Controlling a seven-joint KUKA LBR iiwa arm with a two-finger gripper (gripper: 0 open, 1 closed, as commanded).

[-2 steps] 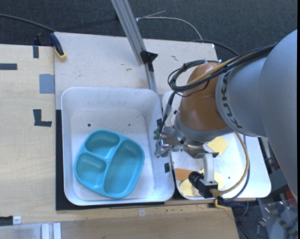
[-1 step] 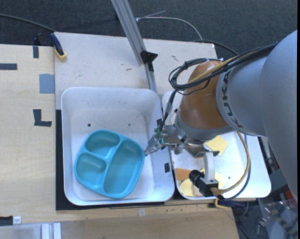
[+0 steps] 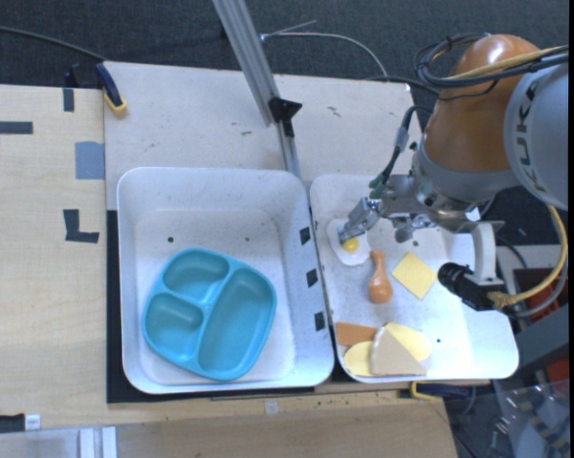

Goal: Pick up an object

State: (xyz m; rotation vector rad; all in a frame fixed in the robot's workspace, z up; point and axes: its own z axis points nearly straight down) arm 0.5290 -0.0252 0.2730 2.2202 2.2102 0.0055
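Gripper low in right bin, finger spread not discernible, poised over egg at left wall; risk of slipping off rounded egg or nudging adjacent drumstick and cheese.

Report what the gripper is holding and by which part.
Cannot be told. The gripper sits low over the fried egg in the right bin, but nothing shows between its fingers.
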